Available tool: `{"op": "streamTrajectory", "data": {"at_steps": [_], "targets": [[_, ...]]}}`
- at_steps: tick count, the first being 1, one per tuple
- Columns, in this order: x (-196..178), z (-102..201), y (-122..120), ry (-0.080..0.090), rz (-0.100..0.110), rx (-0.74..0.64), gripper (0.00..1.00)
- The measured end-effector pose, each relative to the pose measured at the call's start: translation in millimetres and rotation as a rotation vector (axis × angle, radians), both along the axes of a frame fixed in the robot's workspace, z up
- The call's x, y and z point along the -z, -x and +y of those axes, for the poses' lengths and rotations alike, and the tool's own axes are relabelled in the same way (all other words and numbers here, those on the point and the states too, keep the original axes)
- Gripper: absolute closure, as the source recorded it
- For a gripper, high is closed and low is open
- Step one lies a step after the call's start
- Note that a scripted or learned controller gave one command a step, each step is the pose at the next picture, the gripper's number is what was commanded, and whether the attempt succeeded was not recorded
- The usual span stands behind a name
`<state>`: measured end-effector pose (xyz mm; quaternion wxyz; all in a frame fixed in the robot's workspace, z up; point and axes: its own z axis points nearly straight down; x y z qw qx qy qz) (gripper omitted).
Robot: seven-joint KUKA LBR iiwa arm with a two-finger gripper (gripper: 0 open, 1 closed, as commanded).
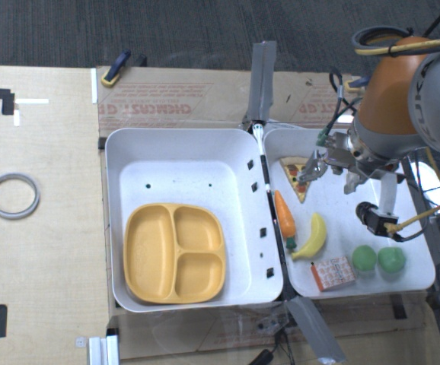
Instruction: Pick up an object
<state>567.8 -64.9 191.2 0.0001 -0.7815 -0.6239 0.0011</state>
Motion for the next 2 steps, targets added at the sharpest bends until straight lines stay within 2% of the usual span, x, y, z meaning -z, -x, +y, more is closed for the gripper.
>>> {"op": "streamTrajectory", "data": {"at_steps": [1,2], "targets": [[93.8,-42.3,33.9,-0.002,0.002,-0.059,0.00],[85.0,-43.4,33.7,-0.001,0.003,-0.055,1.00]]}}
